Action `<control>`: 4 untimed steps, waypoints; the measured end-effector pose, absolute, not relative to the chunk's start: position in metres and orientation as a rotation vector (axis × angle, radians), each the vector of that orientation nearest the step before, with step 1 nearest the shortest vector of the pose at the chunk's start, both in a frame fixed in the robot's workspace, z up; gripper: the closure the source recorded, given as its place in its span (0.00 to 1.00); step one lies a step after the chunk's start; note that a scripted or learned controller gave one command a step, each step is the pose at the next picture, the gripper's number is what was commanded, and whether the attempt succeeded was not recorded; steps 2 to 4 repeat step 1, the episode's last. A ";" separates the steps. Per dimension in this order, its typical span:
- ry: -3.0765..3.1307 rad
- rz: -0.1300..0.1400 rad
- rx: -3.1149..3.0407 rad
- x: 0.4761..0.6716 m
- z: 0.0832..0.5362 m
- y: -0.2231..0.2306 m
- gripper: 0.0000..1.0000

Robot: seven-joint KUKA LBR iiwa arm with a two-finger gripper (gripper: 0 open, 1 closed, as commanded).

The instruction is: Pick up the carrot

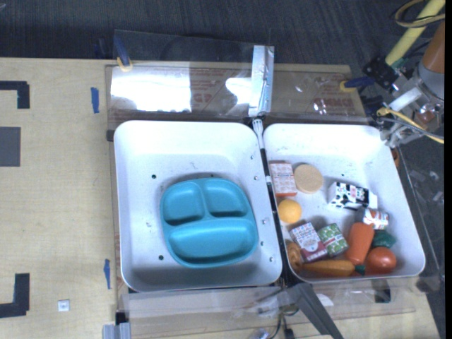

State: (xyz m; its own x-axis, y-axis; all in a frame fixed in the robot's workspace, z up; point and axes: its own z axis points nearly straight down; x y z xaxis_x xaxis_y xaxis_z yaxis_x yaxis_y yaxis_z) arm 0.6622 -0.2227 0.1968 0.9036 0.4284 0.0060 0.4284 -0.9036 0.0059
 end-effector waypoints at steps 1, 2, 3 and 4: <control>1.197 0.007 2.900 0.657 0.243 -0.223 1.00; 1.197 0.007 2.900 0.657 0.243 -0.223 1.00; 1.197 0.007 2.900 0.657 0.243 -0.223 1.00; 1.197 0.007 2.900 0.657 0.243 -0.223 1.00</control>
